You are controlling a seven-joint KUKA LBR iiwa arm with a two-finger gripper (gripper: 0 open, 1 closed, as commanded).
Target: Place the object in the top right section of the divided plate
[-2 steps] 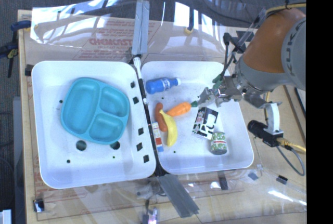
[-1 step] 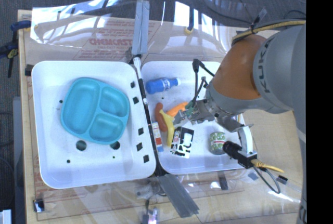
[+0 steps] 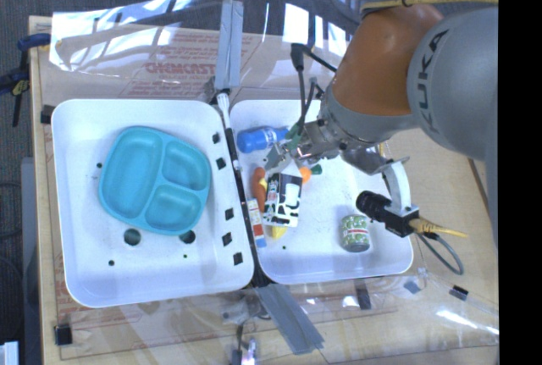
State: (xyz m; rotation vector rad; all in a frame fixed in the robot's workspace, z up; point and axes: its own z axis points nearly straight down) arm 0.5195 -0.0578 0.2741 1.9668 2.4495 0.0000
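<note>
1. The claw (image 3: 288,153) hangs over the right bin (image 3: 389,266); can't tell its state from here.
2. Likely target: the black-and-white carton (image 3: 284,198) right below it, well apart from the blue divided plate (image 3: 154,179) in the left bin.
3. Looks light, stiff and a bit slick, so I'd pinch across its narrow sides.

Two white bins (image 3: 76,270) side by side, one blue divided plate (image 3: 155,179) in the left bin, one blue bottle (image 3: 257,138), one black-and-white packet (image 3: 284,199), one small green-patterned can (image 3: 356,233) in the right bin
</note>
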